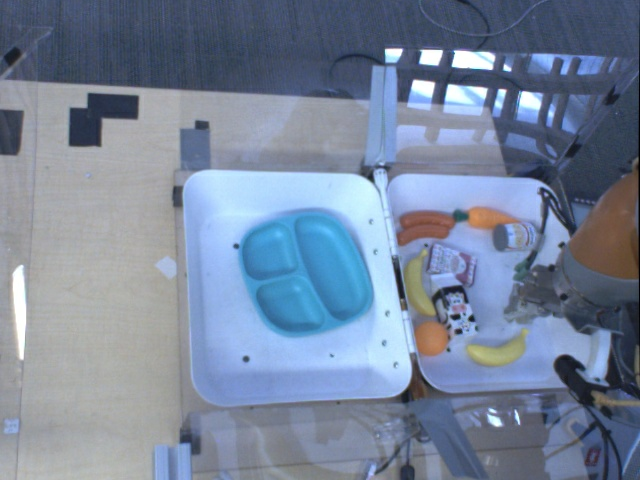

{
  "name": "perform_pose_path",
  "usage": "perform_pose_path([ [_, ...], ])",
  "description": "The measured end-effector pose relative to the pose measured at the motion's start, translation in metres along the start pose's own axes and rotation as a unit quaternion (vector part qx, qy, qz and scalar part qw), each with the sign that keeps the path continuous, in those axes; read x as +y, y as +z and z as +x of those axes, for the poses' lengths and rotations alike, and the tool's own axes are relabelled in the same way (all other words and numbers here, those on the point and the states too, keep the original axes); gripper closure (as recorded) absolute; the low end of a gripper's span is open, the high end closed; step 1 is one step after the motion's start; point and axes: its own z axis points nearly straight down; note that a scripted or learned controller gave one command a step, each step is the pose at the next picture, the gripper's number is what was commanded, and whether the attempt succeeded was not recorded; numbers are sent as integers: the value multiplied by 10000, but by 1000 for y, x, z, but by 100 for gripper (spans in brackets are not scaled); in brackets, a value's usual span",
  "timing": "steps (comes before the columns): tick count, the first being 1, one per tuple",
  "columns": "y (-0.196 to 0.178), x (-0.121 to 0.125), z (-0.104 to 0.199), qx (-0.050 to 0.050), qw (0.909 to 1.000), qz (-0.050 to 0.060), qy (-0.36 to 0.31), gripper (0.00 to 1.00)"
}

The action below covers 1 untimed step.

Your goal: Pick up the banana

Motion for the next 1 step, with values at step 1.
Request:
perform_pose_path([
  [1, 0, 0, 0, 0, 10000, 1, 4, 0],
])
